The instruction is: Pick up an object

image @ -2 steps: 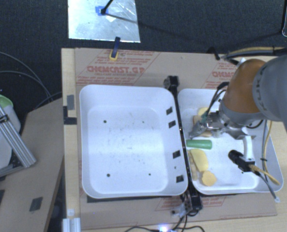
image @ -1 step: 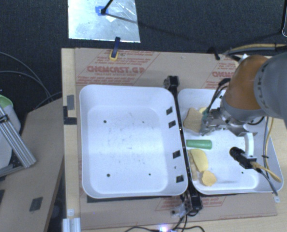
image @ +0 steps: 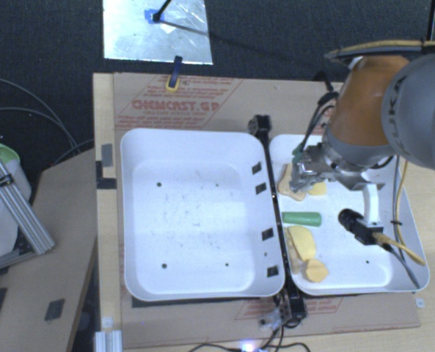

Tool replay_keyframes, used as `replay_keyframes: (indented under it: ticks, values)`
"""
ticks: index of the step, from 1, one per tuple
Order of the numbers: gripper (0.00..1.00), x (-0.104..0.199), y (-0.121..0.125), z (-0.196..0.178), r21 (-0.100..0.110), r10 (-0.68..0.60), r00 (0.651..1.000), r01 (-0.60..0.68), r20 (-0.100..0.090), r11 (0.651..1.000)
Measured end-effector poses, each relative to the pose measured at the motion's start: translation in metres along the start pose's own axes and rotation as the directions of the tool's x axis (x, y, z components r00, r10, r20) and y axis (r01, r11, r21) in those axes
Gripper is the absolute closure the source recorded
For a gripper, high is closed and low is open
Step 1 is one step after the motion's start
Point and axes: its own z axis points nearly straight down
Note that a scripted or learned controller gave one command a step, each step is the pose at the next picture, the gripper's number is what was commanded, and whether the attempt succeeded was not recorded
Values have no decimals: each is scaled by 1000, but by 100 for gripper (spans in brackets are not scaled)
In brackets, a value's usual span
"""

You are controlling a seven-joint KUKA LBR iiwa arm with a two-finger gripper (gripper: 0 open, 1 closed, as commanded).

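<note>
Camera view: jaws hang directly over tan object.

Two white bins side by side: a left bin and a right bin. In the right bin, one green stick, one long yellow piece, one round orange-yellow piece and one pale yellow piece partly hidden under the arm. One arm.
</note>
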Motion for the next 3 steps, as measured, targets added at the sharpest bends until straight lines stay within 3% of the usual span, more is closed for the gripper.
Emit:
replay_keyframes:
  ticks: [1,2,3]
  values:
    - [100,66,-3,6,6,-2,1000,2,-1,1000]
    - [100,80,-54,6,11,5,1000,-5,1,1000]
    - [100,39,-67,-147,-13,9,1000,-9,1,1000]
